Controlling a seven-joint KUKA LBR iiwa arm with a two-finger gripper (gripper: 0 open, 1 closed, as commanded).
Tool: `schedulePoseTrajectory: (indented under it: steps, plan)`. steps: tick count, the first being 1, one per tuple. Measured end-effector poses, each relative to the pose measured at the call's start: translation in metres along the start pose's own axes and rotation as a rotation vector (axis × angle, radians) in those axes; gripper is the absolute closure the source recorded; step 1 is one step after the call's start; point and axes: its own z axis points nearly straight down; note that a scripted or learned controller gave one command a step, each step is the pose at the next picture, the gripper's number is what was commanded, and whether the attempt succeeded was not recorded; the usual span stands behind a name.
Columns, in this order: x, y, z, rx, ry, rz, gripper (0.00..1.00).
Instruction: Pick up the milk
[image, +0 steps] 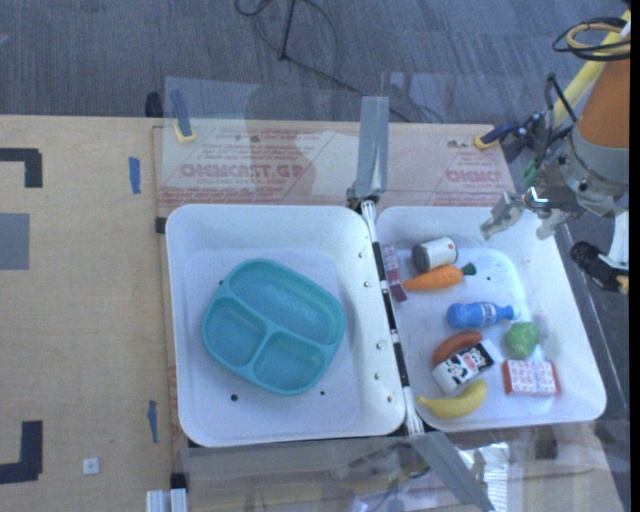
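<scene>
Above the far right corner of the right bin (585, 330) hangs the gripper (522, 215), under the grey wrist with its orange band, and its two fingers are spread wide with nothing between them. One finger (497, 216) points over the bin's back rim and the other one is near the right rim. The milk (464, 365), a small white carton with black marks, lies on its side in the near part of this bin, well apart from the gripper. It is touching a red-orange sausage-like piece (455, 346) behind it, and a yellow banana (455, 399) lies just in front of it. To its right there is a red and white packet (529, 378), and a green lumpy thing (522, 338) is just behind that packet. A blue bottle (478, 315) lies in the middle of the bin, an orange carrot (438, 279) lies behind it, and a small can (435, 252) with a dark end is near the back. The left bin (200, 240) holds a teal plate (273, 324) with three compartments, tilted a little in the view.
</scene>
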Motion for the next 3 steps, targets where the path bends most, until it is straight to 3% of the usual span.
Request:
schedulePoseTrajectory:
  steps: [1,2,3]
  plan:
    - [-0.004,-0.078,0.109,0.000,0.001,-0.065,0.00]
    - [0.005,-0.077,0.146,-0.008,-0.002,-0.324,0.00]
    - [0.048,-0.124,0.131,-0.001,0.002,-0.257,0.00]
